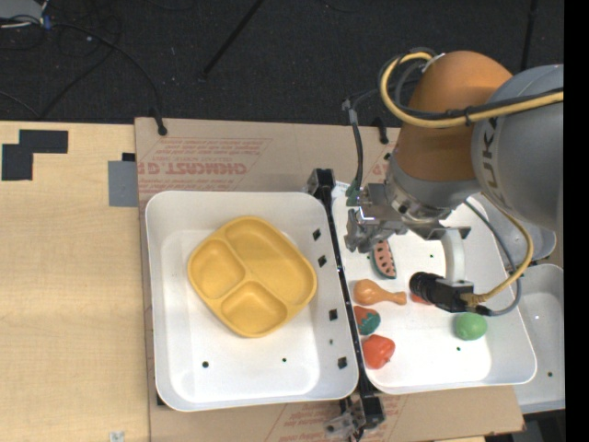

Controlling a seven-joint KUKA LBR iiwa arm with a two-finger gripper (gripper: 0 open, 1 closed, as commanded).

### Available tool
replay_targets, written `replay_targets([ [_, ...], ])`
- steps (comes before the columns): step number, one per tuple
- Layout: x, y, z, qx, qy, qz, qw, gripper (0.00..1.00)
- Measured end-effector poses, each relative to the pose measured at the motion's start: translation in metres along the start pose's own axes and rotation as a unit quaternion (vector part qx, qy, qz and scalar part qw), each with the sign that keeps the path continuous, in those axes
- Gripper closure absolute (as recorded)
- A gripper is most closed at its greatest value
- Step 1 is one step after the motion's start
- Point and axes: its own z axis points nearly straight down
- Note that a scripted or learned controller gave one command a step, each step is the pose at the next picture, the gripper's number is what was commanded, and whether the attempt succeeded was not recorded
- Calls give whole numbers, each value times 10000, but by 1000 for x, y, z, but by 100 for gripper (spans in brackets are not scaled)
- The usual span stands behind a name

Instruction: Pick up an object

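Camera view: claw (366, 231) over right bin (515, 362), grip unclear, watermelon slice (384, 259) partly hidden.

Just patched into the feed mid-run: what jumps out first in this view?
The big grey and orange arm fills the upper right, reaching down over the right bin. In the left bin lies a yellow divided plate, the largest bright thing. Small toy foods sit in the right bin: a watermelon slice, an orange gourd-shaped piece, a red piece and a green ball.
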Motion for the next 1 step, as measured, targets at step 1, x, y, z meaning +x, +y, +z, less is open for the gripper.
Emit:
replay_targets([
  [1, 39, 24, 18, 4, -3, 0, 10000, 100],
])
